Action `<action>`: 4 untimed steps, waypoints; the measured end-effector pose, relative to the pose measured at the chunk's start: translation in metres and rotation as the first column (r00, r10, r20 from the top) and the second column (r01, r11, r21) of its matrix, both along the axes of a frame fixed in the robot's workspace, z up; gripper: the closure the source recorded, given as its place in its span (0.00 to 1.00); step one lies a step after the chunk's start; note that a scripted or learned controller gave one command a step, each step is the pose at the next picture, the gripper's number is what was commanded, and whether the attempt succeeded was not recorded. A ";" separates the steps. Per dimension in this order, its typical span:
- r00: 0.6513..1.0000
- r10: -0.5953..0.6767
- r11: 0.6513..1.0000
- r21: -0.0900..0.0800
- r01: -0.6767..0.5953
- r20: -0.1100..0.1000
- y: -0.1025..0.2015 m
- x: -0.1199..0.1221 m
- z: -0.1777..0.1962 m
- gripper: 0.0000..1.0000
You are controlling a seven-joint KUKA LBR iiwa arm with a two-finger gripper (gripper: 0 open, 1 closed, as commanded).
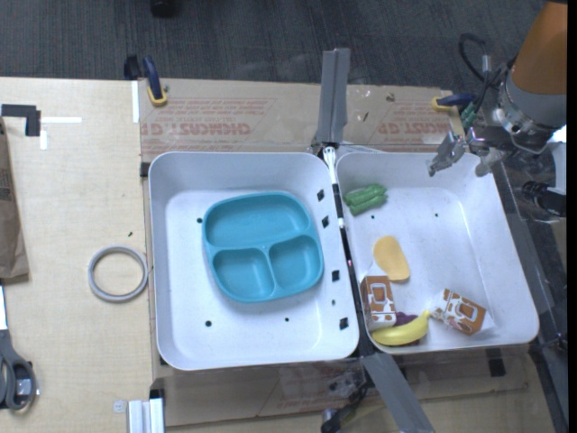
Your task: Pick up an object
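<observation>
My gripper (463,162) hangs over the far right corner of the right bin (505,242), its fingers spread and nothing between them. Below it in that bin lie a green pod-shaped toy (365,198), a flat yellow oval (391,258), a yellow banana (401,332), a brown-and-white packet (379,299) and a second packet (460,312). A small purple piece (410,317) lies by the banana. All of these sit well apart from the gripper, toward the near and left side.
The left bin (171,269) holds a blue divided plate (263,246). A grey upright post (334,97) stands at the back between the bins. On the bench at left lie a grey ring (118,271) and scissors (13,379).
</observation>
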State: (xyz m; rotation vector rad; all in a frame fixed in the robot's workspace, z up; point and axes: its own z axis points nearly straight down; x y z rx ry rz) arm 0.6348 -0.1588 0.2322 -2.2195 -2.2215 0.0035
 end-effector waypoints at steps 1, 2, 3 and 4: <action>0.999 0.052 0.999 0.001 -0.052 -0.001 0.065 -0.044 -0.095 0.00; 0.941 0.337 0.941 -0.005 -0.337 0.015 0.063 -0.102 -0.130 0.00; 0.943 0.333 0.943 -0.007 -0.333 0.019 0.062 -0.101 -0.120 1.00; 0.943 0.334 0.943 -0.007 -0.333 0.019 0.062 -0.101 -0.120 0.00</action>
